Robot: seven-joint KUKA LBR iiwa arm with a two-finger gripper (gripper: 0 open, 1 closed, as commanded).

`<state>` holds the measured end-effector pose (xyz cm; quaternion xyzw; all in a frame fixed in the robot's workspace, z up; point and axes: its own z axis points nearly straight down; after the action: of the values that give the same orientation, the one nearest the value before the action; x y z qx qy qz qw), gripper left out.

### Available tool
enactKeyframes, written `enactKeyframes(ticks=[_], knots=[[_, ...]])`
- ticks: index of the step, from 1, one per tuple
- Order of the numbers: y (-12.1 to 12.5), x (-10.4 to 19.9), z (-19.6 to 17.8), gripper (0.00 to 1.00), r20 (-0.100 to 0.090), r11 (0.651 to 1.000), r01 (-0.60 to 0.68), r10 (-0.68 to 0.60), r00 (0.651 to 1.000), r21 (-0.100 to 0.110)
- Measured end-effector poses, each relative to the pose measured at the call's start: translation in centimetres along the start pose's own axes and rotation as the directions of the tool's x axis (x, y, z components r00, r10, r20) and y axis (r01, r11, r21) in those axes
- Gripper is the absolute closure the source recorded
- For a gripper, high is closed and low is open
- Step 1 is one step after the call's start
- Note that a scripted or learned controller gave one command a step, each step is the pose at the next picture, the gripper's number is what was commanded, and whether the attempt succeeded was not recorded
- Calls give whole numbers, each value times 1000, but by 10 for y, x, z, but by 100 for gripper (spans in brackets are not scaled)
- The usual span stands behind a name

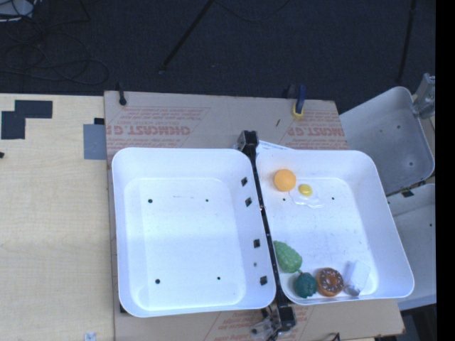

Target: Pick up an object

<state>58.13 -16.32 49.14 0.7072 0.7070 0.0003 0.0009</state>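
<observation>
- Toward 11 o'clock in the right bin (387, 206), an orange ball (284, 180) is seen, with a small yellow piece (305, 190) at its 4 o'clock.
- Near the 6 o'clock rim, a green lump (288, 256), a teal ball (306, 285), a brown donut (329, 281) and a pale object (358, 274) are grouped.

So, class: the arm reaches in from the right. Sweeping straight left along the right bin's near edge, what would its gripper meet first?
Probably the pale whitish object, just before the doughnut; height is unclear.
</observation>
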Motion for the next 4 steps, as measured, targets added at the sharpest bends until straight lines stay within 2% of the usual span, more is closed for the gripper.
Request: enactKeyframes(ticks=[1,2,3,4], knots=[[-37,-26,-37,100,0,1000,-1,1,1000,1],[-80,-52,-47,100,-1,1000,-2,2,1000,4],[-106,-49,-46,100,-2,1000,1,0,1000,5],[-105,-49,-44,100,-1,1000,2,-2,1000,5]])
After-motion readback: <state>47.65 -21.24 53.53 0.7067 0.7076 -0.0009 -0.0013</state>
